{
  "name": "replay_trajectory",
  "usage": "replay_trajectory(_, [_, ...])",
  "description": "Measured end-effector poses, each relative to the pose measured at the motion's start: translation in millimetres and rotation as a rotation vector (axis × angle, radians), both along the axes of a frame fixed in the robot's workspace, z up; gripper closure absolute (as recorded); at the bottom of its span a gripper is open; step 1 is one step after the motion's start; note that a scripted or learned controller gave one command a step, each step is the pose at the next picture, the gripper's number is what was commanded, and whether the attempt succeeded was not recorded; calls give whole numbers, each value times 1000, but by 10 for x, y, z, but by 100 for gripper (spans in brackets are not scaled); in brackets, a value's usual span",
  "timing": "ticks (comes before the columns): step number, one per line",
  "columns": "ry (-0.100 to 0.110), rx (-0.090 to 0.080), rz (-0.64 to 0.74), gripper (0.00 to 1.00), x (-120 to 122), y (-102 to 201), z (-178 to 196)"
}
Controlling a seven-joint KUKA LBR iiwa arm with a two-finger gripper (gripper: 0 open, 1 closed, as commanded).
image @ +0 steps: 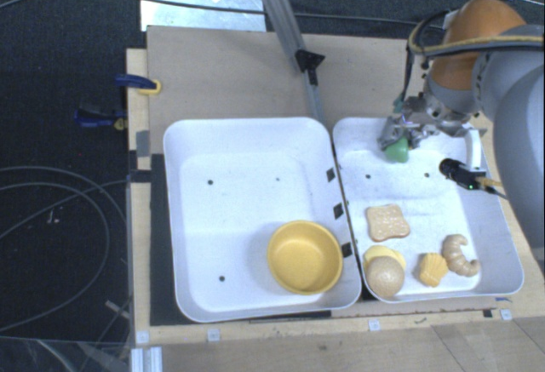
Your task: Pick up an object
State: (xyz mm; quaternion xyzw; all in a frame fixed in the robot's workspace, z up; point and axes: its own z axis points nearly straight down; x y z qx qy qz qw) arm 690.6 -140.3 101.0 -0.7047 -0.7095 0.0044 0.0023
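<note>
My gripper (400, 139) hangs over the back of the right bin (502, 277), its tip right at a small green object (396, 151) near the bin's far wall. The gripper's metal body covers the top of the green object, so how the two meet is hidden. Toward the front of the same bin lie a slice of toast (387, 222), a pale round bun (385, 273), a small yellow piece (432, 269) and a croissant (461, 254). A yellow bowl (305, 256) stands in the front right part of the left bin (196, 191).
The grey arm with its orange band (477, 25) reaches in over the right bin's far right corner. A black connector (460, 171) juts out under the wrist. A grey pole (281, 13) slants down to the bench behind the bins. Blue and yellow clamps (119, 102) grip the bench's left edge.
</note>
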Motion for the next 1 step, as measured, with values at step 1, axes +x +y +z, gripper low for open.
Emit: replay_trajectory(1, [-17,2,-2,100,13,25,450])
